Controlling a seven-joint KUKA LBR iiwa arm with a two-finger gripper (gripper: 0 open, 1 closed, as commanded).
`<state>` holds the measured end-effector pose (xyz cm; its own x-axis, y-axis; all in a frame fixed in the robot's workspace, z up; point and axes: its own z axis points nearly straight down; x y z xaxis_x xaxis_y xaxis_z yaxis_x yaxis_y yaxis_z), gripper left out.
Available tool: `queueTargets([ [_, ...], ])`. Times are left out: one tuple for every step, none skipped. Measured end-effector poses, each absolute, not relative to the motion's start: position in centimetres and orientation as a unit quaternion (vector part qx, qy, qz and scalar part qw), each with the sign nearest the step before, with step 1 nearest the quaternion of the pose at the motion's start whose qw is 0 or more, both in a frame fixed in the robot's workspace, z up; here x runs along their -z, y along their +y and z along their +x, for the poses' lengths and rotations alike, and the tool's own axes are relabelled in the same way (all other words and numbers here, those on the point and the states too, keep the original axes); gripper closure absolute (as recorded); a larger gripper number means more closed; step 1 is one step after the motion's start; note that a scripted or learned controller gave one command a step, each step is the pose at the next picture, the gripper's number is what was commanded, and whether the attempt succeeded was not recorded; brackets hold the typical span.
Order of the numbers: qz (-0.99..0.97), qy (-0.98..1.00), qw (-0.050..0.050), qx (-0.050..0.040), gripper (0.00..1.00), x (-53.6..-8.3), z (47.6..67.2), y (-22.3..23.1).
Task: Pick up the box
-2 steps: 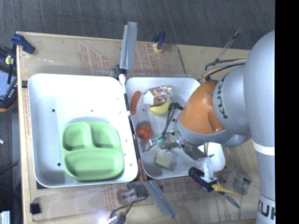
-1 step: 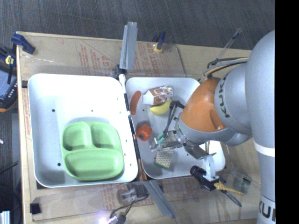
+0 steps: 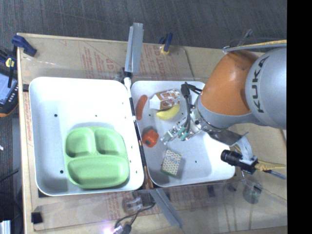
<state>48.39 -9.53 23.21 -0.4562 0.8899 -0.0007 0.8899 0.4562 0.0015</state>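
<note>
A small brown and white box point(image 3: 167, 99) lies at the back of the right bin point(image 3: 219, 172), tilted, with a yellow banana point(image 3: 168, 113) against its near side. A flat box with a green and white checked pattern point(image 3: 171, 163) lies near the bin's front. My gripper point(image 3: 176, 132) hangs low over the middle of the right bin, between the two boxes and just right of a red tomato point(image 3: 150, 137). It touches neither box. Nothing shows held in it.
A red-orange sausage point(image 3: 141, 106) lies along the right bin's left wall. The left bin point(image 3: 44, 96) holds a green divided tray point(image 3: 96, 157). The arm's orange and grey body point(image 3: 239, 89) covers the right bin's back right corner.
</note>
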Motion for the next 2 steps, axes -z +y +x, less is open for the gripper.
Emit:
queueTargets([
  [0.521, 0.853, 0.001, -0.0005, 0.00, -23.2, 48.4, -9.5],
  [0.534, 0.845, -0.003, 0.0008, 0.00, -11.9, 47.5, -14.3],
])
